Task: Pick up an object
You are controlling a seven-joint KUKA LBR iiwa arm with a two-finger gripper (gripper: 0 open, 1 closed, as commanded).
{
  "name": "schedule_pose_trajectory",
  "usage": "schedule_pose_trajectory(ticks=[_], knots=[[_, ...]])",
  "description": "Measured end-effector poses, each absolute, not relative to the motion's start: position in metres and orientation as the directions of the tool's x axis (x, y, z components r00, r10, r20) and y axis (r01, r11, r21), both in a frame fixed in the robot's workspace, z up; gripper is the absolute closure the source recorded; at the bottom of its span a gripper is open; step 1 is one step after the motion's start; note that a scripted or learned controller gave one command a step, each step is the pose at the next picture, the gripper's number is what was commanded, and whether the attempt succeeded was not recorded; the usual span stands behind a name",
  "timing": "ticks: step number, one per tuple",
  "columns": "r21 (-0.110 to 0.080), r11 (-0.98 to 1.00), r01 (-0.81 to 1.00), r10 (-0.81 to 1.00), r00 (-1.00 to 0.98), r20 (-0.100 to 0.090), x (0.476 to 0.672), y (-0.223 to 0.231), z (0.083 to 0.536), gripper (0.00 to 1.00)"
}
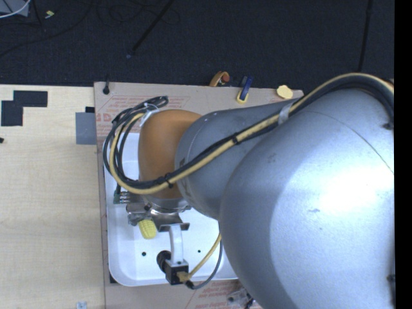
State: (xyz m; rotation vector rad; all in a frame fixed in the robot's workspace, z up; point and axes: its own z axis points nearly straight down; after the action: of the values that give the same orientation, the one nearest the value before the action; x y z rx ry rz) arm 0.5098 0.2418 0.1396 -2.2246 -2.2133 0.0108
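Slanted overhead view. A big grey robot arm [302, 192] w/ an orange band [161, 147] reaches down into a shallow white bin [122, 266] and covers most of it. The hand [159, 219] sits low over the bin's middle, seen from behind its metal mount. Can't tell how far open it is, or whether it has hold of anything.

A small yellow obj. [147, 229], prob. the pick target, lies in the bin just beside the hand, toward the bin wall nearest the bare table [45, 192]. Beyond the bin's far edge sit an orange loop [220, 78], a blue-and-yellow clip [244, 89] and a yellow scrap [284, 93].

To pick well, in my judgement: centre the hand over the yellow obj. first, since it looks off to one side. Then close gently, lift straight up and stay clear of the bin wall.
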Motion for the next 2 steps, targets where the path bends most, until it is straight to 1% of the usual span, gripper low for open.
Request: schedule_pose_trajectory(ticks=[1,2], knots=[[-0.007,-0.007,1.000,1.000,0.007,-0.002,0.5029,0.2415,0.1460,1.00],[-0.007,-0.002,1.000,1.000,0.002,-0.003,0.4998,0.2333,0.1396,1.00]])
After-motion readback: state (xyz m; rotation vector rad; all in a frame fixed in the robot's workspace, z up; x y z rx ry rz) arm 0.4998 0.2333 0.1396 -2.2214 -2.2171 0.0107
